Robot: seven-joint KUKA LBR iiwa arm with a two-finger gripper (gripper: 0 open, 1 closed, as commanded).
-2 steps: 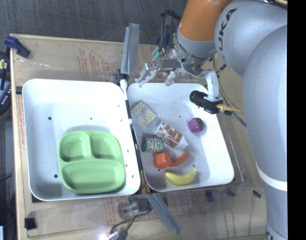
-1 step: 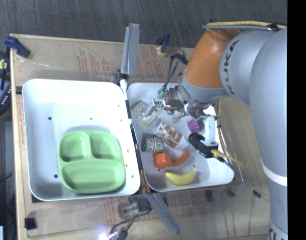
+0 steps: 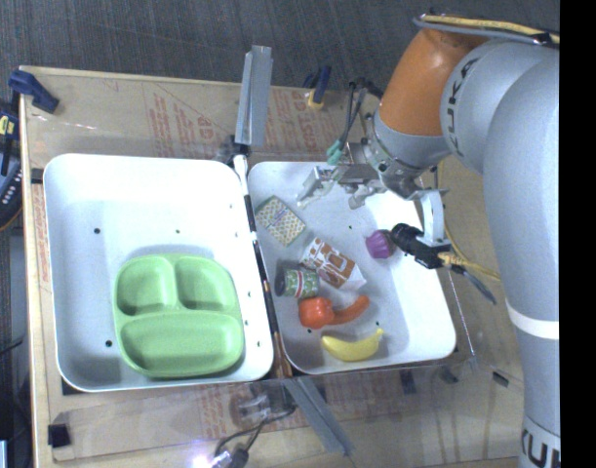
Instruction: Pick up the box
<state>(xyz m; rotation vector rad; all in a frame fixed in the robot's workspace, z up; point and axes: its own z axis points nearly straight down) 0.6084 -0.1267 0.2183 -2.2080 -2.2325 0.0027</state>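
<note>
Robot lab or test cell, not a home. Industrial arm (image 3: pixel 493 115), grey with an orange band, over a plywood bench (image 3: pixel 132 115). Two white bins (image 3: pixel 73 193) sit side by side, edged with metal rails (image 3: pixel 254 96) and blue clamps (image 3: pixel 32 90). Loose cables (image 3: pixel 239 442) at the bench's near edge; dark carpet (image 3: pixel 132 18) beyond. Toy food (image 3: pixel 351 344) and a green divided tray (image 3: pixel 178 315) look like test props.

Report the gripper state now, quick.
Gripper: jaws open, holding nothing, up at the far end of the right bin, above and apart from the box.
</note>
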